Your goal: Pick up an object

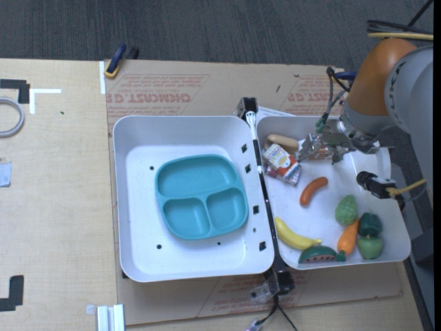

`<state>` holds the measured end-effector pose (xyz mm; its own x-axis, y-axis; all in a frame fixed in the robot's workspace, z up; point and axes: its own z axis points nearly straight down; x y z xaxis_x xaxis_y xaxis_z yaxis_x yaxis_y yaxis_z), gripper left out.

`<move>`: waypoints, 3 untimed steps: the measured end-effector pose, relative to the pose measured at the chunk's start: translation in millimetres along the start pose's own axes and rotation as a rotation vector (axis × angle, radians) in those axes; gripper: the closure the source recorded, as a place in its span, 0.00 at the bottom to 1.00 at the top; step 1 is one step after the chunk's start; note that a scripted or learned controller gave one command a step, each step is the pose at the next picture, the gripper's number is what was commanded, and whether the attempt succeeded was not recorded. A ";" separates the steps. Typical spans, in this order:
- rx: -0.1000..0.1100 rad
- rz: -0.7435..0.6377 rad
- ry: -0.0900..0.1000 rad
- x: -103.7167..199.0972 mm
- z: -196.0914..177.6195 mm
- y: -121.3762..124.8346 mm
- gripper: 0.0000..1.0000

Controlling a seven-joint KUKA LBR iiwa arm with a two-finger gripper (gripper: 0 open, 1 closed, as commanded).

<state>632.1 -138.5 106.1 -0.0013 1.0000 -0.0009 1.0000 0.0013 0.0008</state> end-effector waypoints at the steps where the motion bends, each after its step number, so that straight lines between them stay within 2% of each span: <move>1: -0.007 0.005 0.000 11.3 9.7 -59.3 0.00; 2: -0.005 0.007 0.000 11.0 1.4 -59.8 1.00; 3: 0.000 -0.001 0.000 56.8 -106.4 -48.2 1.00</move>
